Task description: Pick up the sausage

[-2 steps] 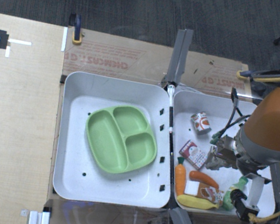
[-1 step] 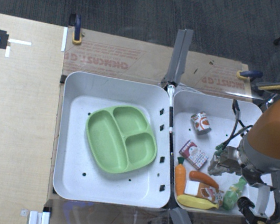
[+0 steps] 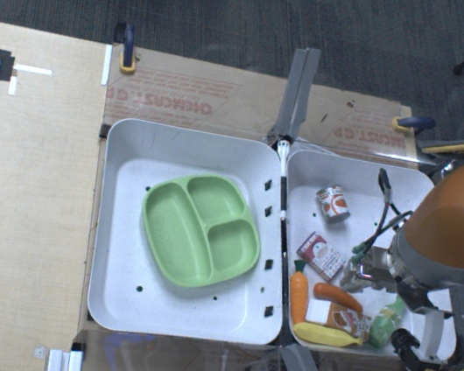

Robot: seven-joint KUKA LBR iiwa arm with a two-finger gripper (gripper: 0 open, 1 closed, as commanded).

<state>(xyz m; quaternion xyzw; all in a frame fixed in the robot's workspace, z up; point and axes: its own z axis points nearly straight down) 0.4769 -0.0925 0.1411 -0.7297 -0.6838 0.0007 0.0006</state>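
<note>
The sausage (image 3: 339, 295), a short red-orange link, lies slantwise in the right bin (image 3: 303, 188), near its front. My gripper (image 3: 364, 276) hangs just above and to the right of the sausage's right end, under the orange wrist band (image 3: 455, 220). The arm's body hides the bin's right side. Nothing shows as lifted off the bin floor.
Around the sausage lie an orange carrot (image 3: 298, 298), a yellow banana (image 3: 325, 335), a brown packet (image 3: 344, 318), a green item (image 3: 385, 327), a red carton (image 3: 321, 256) and a small can (image 3: 333, 203). The left bin (image 3: 122, 205) holds a green divided plate (image 3: 200, 230).
</note>
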